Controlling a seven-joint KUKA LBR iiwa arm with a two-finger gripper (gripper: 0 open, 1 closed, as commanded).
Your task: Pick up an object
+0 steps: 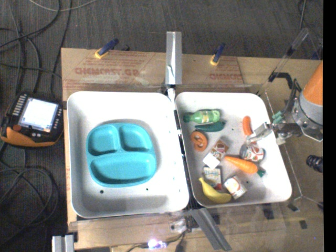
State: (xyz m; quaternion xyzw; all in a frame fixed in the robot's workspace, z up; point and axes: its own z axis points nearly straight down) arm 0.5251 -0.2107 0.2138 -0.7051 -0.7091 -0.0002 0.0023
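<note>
The right bin (273, 193) holds several small items: a green bottle (202, 116), a small orange-red pepper (247, 125), an orange ring-shaped piece (199, 139), a brown packet (220, 148), a carrot (241, 164), a banana (213, 192), a white carton (211, 160) and a small can (234, 187). My gripper (261, 134) reaches in from the right over the bin's right side. It hangs just above a red-and-white round can (252, 153), right of the pepper. I see nothing held in it.
The left bin (79, 193) holds a blue divided plate (122, 154). A metal divider post (173, 62) stands at the back between the bins. An orange-edged handheld screen (34, 118) lies left of the bench. A clear frame (286, 62) rises at the right.
</note>
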